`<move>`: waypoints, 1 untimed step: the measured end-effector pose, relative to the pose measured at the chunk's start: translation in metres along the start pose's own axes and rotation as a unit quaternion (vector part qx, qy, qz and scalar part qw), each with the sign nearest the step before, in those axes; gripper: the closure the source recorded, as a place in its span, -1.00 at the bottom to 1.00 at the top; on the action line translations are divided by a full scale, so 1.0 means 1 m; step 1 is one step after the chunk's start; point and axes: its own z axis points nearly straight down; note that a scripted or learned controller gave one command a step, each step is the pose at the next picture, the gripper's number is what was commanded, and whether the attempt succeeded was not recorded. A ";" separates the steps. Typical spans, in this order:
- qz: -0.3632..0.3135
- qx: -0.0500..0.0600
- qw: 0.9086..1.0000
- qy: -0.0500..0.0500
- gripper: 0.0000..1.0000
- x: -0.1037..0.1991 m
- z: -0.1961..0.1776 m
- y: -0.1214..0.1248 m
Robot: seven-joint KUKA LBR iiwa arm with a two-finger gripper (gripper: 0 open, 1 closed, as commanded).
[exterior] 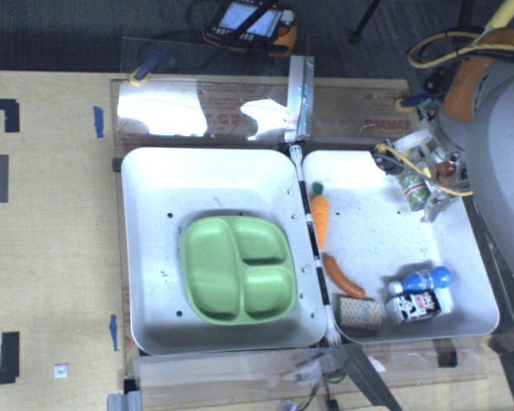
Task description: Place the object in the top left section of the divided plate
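The green divided plate [238, 268] lies in the left bin [146, 229], with one long section on its left and two smaller ones on its right; nothing lies on it. My gripper [418, 187] hangs over the far right corner of the right bin [463, 255], away from the plate. A small greenish thing [415, 193] shows at its tip, too blurred to tell whether it is held. An orange carrot [319, 217] lies along the right bin's left wall.
An orange-red pepper [343, 279] lies below the carrot. A small can [360, 312] lies on its side at the right bin's front edge, next to a blue-capped white bottle [421, 296]. The bins' shared wall [307, 229] separates plate and objects.
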 end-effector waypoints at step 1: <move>0.000 0.000 1.000 0.000 -1.00 0.000 0.000 0.000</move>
